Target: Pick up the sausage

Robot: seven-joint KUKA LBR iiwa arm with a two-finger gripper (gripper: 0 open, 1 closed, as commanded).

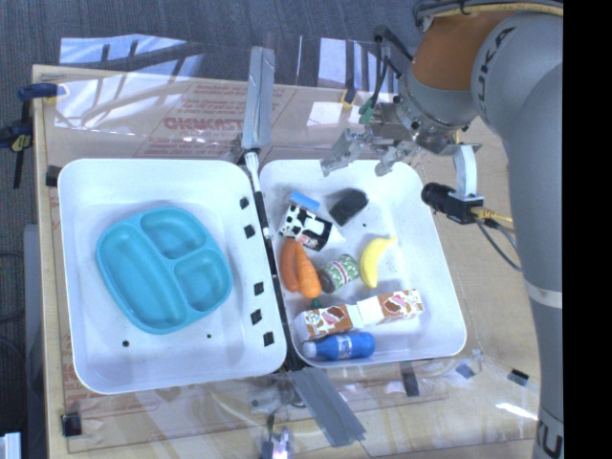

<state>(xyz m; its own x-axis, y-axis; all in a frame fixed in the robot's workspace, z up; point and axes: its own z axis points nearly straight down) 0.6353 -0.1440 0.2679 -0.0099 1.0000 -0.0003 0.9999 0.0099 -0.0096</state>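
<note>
The sausage (288, 257), a short reddish-brown piece, lies in the right bin (432, 256) against its left wall. It touches an orange carrot (307, 277) on its right. My gripper (361, 161) hangs over the far edge of the right bin, well up and to the right of the sausage. Its two fingers (334, 162) are spread open with nothing between them.
Around the sausage lie a cow-print carton (306, 224), a black lump (347, 202), a banana (374, 258), a small can (340, 273), a long carton (363, 314) and a blue bottle (342, 346). The left bin (81, 352) holds a blue divided plate (163, 269).
</note>
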